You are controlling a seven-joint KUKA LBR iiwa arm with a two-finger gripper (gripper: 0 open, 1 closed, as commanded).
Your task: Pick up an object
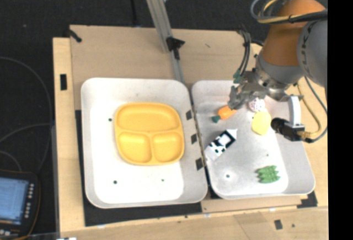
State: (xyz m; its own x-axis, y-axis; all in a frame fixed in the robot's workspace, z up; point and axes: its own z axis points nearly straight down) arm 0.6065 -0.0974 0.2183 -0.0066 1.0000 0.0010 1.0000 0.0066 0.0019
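My gripper [238,99] hangs over the far part of the right bin [292,178], just above and right of an orange carrot-like toy [225,113] with a green tip. A yellow lemon-shaped piece [261,123] lies to the right of it, with a small white speckled object [256,105] behind. A black-and-white cow-patterned block [221,143] lies near the bin's left wall. A green ridged toy [268,174] rests near the front right.
The left bin [99,178] holds a yellow three-compartment tray [149,133]. A slanted metal pole [160,18] rises behind the bins. A black cable plug [287,128] hangs by the arm over the right bin's right side.
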